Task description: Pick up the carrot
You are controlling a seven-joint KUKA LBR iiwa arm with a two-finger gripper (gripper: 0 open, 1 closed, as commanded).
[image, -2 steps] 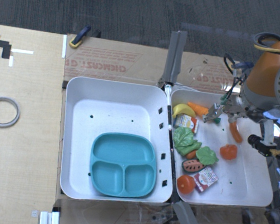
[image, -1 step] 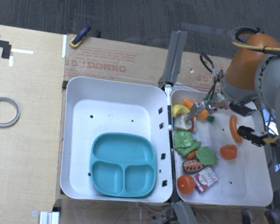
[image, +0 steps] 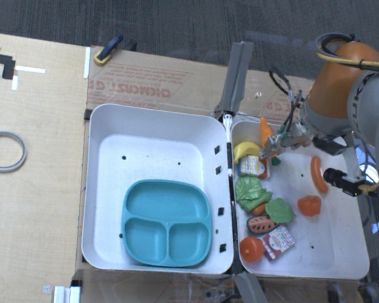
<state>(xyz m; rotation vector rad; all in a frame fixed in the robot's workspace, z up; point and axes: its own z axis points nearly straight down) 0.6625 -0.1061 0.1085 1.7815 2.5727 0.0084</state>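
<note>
While arm hovers over right bin, carrot lies nr its far-left corner

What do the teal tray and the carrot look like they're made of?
The teal tray looks like moulded plastic: one even colour, smooth rounded compartments, soft sheen. The carrot is probably toy plastic too, judging by its flat, bright orange, but it is too small to tell.

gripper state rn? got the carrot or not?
Pincer: low in the right bin beside the carrot; open or closed cannot be told, and no carrot is seen in its grip.
</note>
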